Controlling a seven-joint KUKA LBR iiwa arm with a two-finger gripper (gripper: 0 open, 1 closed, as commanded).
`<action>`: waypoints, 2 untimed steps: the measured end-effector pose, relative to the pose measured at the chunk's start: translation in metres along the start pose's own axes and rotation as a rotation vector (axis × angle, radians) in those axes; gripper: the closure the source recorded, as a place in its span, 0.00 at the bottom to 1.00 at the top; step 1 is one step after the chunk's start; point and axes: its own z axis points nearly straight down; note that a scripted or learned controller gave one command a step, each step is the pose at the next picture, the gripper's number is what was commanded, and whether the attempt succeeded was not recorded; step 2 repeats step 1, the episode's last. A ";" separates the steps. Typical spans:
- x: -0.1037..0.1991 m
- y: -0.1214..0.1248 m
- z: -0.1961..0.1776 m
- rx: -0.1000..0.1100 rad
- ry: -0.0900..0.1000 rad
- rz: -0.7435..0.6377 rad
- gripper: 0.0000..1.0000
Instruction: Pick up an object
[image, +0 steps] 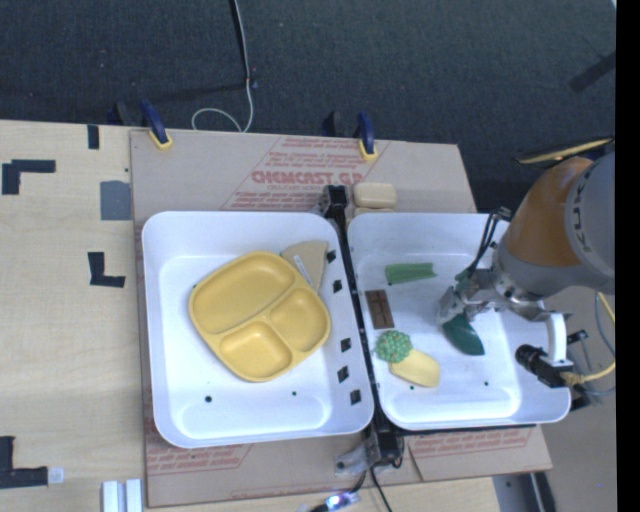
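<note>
End effector (462, 308) sits low in right bin (500, 405), directly above and touching dark teal object (466, 337); finger state cannot be told.

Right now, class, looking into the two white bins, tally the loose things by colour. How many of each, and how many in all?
Yellow: 2, the divided tray and the pineapple toy, which has a green top.
Green: 2, the flat strip and the dark teal piece.
Brown: 1, the small block.
Tan: 1, the wedge.
Total: 6

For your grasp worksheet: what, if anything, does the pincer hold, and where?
Cannot be told: the pincer sits at the dark green object's upper end.
</note>
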 end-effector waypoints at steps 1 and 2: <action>0.096 0.025 -0.091 -0.005 -0.003 -0.009 1.00; 0.096 0.025 -0.091 -0.005 -0.003 -0.009 1.00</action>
